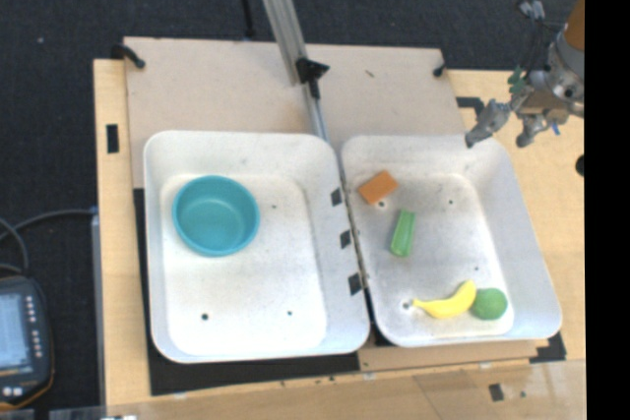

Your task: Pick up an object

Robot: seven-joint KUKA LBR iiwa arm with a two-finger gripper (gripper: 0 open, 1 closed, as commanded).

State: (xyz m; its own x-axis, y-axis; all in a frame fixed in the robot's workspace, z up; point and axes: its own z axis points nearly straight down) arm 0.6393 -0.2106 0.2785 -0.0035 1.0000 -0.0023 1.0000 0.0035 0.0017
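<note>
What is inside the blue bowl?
Nothing that I can see: the bowl in the left bin shows just its smooth blue bottom. Its near wall may hide a thin strip of the inside, and whatever is under the bowl is covered.

Teal bowl [217, 215] in left bin [246, 334], orange block [377, 187], green cylinder [402, 233], banana [445, 302], possibly a lime [489, 303] in right bin [522, 211], open gripper [507, 128] above its far corner

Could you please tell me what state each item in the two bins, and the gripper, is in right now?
teal bowl: upright, alone in the left bin.
orange block: lying in the right bin.
green block: lying flat, apart.
banana: lying, touching the green ball.
green ball: resting near the corner.
gripper: open, over the right bin's far edge, holding nothing.
</note>
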